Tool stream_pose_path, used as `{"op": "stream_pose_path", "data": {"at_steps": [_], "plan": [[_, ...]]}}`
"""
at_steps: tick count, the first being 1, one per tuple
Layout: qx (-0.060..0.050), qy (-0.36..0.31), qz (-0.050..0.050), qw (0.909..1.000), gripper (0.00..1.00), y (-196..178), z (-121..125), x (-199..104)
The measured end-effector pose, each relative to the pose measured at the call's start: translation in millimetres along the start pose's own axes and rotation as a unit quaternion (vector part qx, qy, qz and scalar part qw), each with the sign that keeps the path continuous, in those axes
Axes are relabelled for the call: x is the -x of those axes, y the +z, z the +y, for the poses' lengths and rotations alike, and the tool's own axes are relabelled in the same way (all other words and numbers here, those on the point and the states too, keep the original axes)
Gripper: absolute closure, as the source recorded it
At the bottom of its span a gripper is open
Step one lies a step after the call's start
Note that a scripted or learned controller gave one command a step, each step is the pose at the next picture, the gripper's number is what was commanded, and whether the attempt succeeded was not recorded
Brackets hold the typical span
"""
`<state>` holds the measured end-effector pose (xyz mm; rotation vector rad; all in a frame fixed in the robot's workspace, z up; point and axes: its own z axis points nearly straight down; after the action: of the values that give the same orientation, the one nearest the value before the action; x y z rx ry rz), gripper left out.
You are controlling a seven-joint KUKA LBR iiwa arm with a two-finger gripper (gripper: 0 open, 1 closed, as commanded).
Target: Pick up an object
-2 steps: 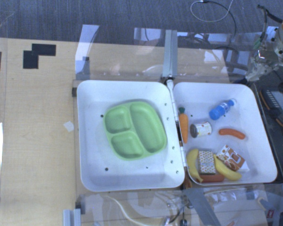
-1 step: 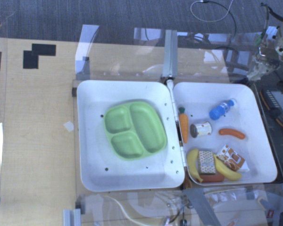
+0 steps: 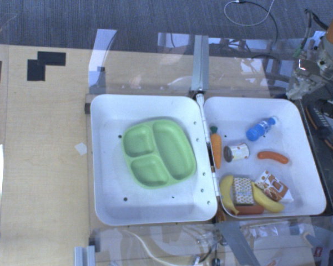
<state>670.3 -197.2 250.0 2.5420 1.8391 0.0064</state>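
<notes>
Arm: we see the grey arm's wrist end with its orange band at the upper right corner, beyond the right bin's far right corner and above the bench clutter there.
Gripper (image 3: 308,82): it sits just outside the right bin (image 3: 299,148); we cannot tell its state from this angle.
Objects on offer: all lie in the right bin: a blue bottle (image 3: 261,128), a small can (image 3: 236,152), a sausage (image 3: 273,157), a carrot (image 3: 216,149) along the left wall, and at the near edge a banana (image 3: 266,199), a second banana (image 3: 227,192), a speckled box (image 3: 243,190) and a patterned carton (image 3: 272,185).
Left bin (image 3: 105,204): it holds a green divided plate (image 3: 158,152).
Key relation: we judge the blue bottle nearest the gripper; it lies down-left of it, long axis running lower-left to upper-right, cap end toward the arm.
Next move, in our view: travel inward and down, fingers set across that axis.
Risk: the round bottle may roll.
</notes>
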Motion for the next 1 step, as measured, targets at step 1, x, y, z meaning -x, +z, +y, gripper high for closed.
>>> {"op": "stream_pose_path", "data": {"at_steps": [1], "plan": [[0.003,-0.003,0.0,1.0,1.0,-12.6,1.4,-1.8]]}}
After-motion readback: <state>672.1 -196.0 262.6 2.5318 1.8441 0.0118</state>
